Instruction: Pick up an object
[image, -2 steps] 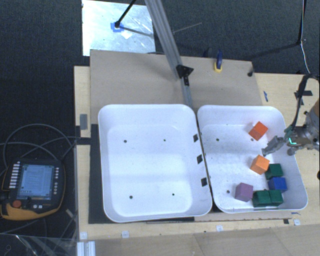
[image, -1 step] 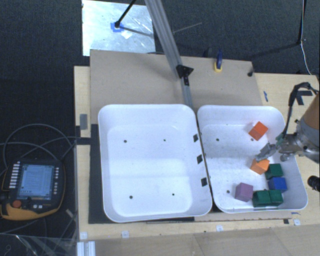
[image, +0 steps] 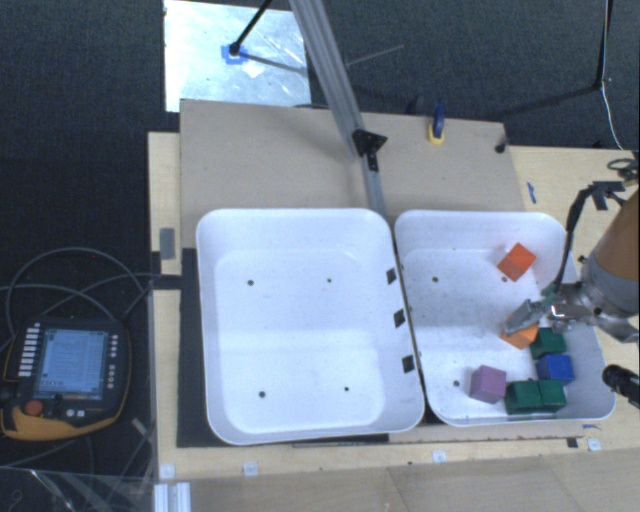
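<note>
The right bin (image: 440, 250) holds several small blocks. An orange block (image: 516, 261) lies by itself near the far right. At the near right, a purple block (image: 488, 383), a green block (image: 534, 397), a blue block (image: 556, 368) and a dark green block (image: 548, 344) sit close together. My gripper (image: 531, 318) reaches in from the right and hangs low over a second, smaller orange block (image: 519, 338), which it partly hides. I see nothing lifted off the bin floor.
The left bin (image: 300, 225) lies beside the right one, and the two share a raised rim in the middle. A slanted metal pole (image: 340, 85) crosses behind the bins. A teach pendant (image: 65, 378) lies on the floor at the left.
</note>
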